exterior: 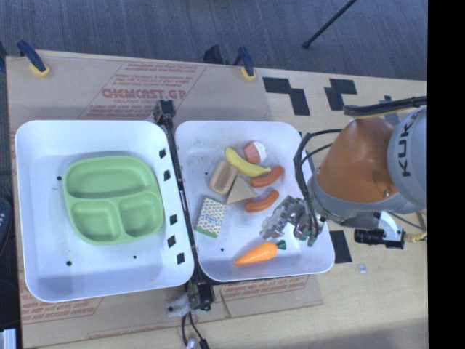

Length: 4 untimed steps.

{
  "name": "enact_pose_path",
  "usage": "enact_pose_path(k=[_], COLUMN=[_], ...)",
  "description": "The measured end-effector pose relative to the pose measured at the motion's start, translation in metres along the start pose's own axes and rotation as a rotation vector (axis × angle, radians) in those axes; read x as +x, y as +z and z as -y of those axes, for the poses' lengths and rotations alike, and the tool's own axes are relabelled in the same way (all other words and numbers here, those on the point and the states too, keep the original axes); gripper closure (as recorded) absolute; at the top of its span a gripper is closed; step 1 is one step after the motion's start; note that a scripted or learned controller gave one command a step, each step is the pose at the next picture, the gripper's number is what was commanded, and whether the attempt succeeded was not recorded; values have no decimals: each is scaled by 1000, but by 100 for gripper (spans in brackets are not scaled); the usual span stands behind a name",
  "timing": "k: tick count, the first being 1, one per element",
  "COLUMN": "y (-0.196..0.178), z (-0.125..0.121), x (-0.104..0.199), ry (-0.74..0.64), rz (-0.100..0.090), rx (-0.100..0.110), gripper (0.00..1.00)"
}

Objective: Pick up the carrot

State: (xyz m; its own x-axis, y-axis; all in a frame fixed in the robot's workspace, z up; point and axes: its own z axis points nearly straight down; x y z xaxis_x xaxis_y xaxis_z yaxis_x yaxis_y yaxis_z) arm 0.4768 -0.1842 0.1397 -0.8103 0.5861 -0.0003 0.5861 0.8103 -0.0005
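A: Where is the small orange toy carrot with the green top (pixel 257 254) lying?

B: In the right-hand shallow white plastic bin (pixel 190 195), near its front edge. It tapers to a point toward the left, and its green end points right and slightly up. So the long axis runs roughly left to right, tilted a little.

A: And the metal two-finger gripper (pixel 285 220)?

B: It hangs just above and to the right of the carrot's green end, close but apart from it. The carrot lies down and to the left of the jaws. My guess is the next move calls for a short shift that way, closing across the narrow width rather than along the length.

A: Are the jaws wide or narrow?

B: I cannot tell; the metal parts blur together at that angle. Nothing is visibly held between them.

A: What else is around it?

B: Two glossy reddish-brown toy sausages (pixel 262 189) sit just up and left of the gripper, with a curved yellow banana (pixel 245 163) and a tan wedge-shaped block (pixel 230 182) beyond. A small patterned green card (pixel 211 217) lies left of the carrot. A smooth green three-part tray (pixel 112 198) rests in the left-hand white bin (pixel 29 195). The carrot looks smooth, hard and rounded, so it could roll or slip if pinched off-centre.
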Motion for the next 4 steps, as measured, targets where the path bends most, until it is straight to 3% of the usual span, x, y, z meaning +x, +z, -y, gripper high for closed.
enact_pose_path(k=[1,2,3,4], y=[0,48,38,-85], z=[0,11,11,-25], x=[0,-8,-8,18], ry=[0,-57,-59,141], rz=[0,-3,-4,0], rx=[0,0,0,0], gripper=[0,0,100,100])
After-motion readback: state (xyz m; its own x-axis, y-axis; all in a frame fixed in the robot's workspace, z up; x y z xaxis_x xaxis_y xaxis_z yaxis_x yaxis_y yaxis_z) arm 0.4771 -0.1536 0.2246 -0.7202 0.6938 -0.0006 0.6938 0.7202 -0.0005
